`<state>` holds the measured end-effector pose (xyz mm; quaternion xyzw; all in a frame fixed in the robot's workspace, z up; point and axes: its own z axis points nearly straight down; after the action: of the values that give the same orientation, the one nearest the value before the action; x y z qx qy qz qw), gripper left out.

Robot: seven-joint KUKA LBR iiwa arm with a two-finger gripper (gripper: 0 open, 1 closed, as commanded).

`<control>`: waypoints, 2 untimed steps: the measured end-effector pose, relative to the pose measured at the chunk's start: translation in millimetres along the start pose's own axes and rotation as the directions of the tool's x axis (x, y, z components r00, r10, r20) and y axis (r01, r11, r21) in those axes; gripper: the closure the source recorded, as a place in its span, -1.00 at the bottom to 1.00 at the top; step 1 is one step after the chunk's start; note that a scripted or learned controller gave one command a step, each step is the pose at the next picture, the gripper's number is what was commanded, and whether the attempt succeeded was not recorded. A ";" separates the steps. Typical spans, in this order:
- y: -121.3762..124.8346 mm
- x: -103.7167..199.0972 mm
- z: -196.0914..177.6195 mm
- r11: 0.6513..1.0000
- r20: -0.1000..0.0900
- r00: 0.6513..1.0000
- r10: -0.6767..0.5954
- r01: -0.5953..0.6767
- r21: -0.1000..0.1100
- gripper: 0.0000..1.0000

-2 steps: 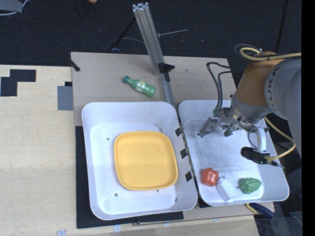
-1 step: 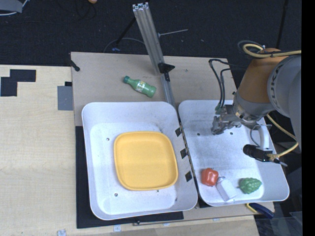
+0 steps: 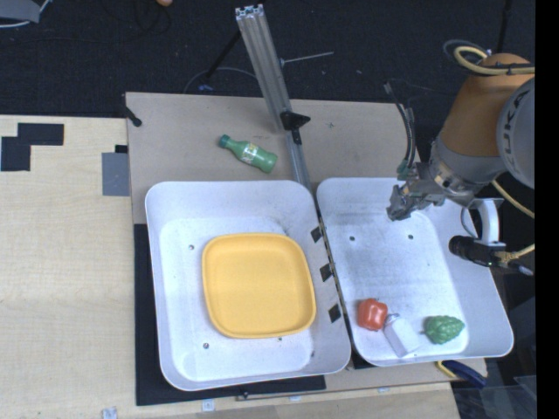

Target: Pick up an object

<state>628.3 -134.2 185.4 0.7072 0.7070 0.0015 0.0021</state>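
Gripper: the dark two-finger gripper [image 3: 403, 206] hangs over the far part of the right white bin [image 3: 476, 343]; I cannot tell if it is open or shut.
Right bin: a small red pepper toy [image 3: 372, 314], a little white block [image 3: 400, 336] and a bumpy green toy [image 3: 444, 328] sit at the near end, well apart from the gripper.
Left bin: the left white bin [image 3: 170, 234] holds a square yellow plastic plate [image 3: 258, 285].
Bench: a small green bottle [image 3: 249, 154] lies on its side behind the bins.

A robotics lab: grey arm [image 3: 515, 129], two white bins [image 3: 175, 208], loose cables [image 3: 131, 20]

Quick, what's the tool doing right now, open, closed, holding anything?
Tool: cannot be told; it sits over the right white bin, far end, away from the red pepper.
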 end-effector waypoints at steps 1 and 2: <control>0.8 -0.8 -44.8 1.000 0.000 1.000 0.001 -0.001 0.001 1.00; -13.6 46.4 -34.9 1.000 -0.002 1.000 -0.003 0.003 0.006 1.00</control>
<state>614.5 -87.7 220.2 0.7062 0.7080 0.0001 -0.0006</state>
